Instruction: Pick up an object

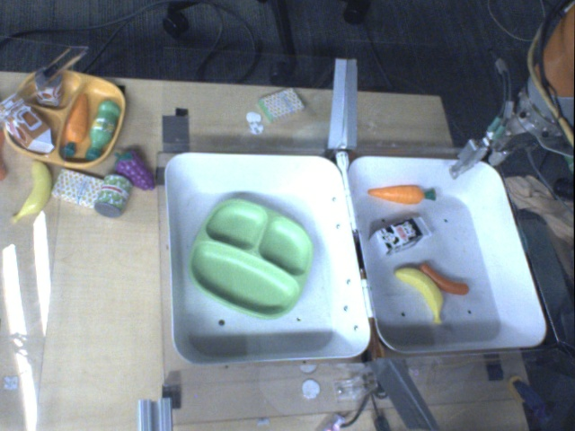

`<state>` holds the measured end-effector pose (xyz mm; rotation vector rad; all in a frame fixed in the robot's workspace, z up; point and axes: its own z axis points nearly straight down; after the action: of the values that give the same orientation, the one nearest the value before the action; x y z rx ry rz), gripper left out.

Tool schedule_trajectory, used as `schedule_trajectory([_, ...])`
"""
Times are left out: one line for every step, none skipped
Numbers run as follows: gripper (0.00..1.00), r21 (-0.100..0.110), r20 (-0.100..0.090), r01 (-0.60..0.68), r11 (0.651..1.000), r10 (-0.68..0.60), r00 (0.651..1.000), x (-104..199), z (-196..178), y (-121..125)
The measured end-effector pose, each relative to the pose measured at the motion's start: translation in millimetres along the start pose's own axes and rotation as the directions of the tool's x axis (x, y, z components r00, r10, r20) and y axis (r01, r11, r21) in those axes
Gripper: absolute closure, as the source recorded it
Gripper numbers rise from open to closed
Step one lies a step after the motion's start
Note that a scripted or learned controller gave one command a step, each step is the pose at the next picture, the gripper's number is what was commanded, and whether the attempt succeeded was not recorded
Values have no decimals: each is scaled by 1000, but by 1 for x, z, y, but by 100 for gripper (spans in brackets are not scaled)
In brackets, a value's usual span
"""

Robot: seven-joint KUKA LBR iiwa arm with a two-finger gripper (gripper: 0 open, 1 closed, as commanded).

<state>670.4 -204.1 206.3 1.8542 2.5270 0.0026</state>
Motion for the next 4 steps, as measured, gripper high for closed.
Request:
schedule_trajectory([0, 2, -1, -177, 984, 177, 984, 0, 7, -1])
schedule_trajectory([100, -3, 3, -169, 986, 169, 986, 1, -4, 2])
schedule_trajectory([0, -3, 2, -169, 986, 169, 986, 1, -4, 2])
schedule_trajectory([0, 3, -1, -179, 984, 179, 984, 0, 9, 0])
